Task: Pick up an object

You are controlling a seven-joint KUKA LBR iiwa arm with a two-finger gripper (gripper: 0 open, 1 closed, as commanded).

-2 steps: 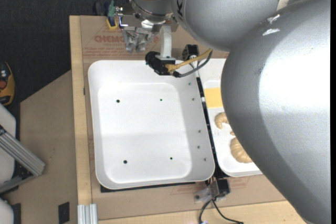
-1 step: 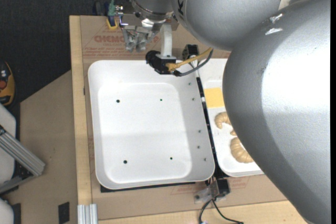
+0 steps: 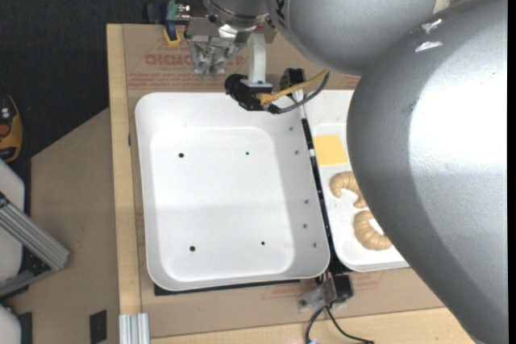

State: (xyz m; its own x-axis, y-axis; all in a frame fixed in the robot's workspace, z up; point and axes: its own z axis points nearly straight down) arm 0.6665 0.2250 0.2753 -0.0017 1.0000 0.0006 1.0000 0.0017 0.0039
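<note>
While the gripper (image 3: 211, 60) hangs past the left bin's (image 3: 161, 197) far rim, nothing's between its fingers.
Can't tell their spacing; 2 croissants (image 3: 345, 184) and yellow block (image 3: 329, 147) sit in the right bin (image 3: 355, 258), so closing here likely grabs air.

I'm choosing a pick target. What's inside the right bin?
The right bin shows a yellow block and two croissant-shaped pieces. The arm covers the rest of that bin.
</note>
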